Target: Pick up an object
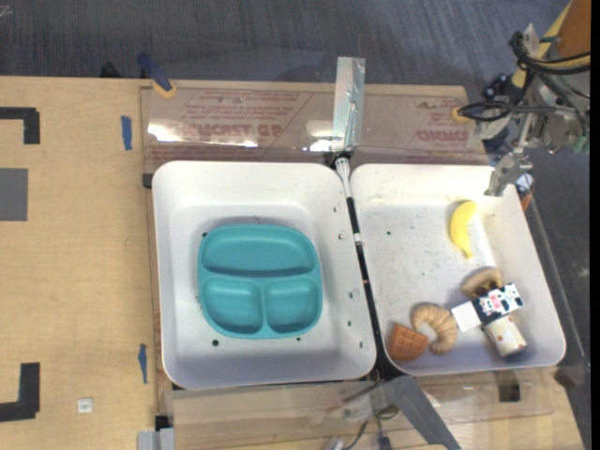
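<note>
Gripper above right bin corner, grip state unclear, banana just beside, untouched

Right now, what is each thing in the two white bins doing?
Teal three-compartment plastic plate: flat, left bin.
Yellow toy banana: lying loose, right bin.
Tan toy croissant: resting beside orange waffle piece.
Cow-print carton: tipped on its side.
Gripper: above right bin's far edge.
</note>
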{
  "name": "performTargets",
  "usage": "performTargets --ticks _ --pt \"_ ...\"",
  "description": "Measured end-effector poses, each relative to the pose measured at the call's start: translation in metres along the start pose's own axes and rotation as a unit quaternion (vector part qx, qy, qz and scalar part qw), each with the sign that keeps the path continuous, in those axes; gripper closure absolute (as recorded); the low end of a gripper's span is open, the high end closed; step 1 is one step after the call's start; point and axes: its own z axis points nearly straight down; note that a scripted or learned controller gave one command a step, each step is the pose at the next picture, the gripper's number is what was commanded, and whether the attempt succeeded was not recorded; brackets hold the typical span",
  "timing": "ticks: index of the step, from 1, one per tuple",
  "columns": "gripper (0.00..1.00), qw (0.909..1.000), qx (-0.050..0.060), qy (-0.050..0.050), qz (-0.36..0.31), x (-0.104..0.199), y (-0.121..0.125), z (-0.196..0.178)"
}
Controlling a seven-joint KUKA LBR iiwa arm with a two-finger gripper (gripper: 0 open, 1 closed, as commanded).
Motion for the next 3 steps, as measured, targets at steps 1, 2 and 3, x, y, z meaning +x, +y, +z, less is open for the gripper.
performTargets --ticks 1,2,3 --pt "0.0 1.0 -0.001 0.004 -0.007 0.082 -0.035 0.081" --pt "0.0 0.9975 0.0 -0.001 0.07 0.09 0.006 0.176" --pt "1.0 0.9976 0.001 -0.006 0.069 0.087 0.007 0.164"
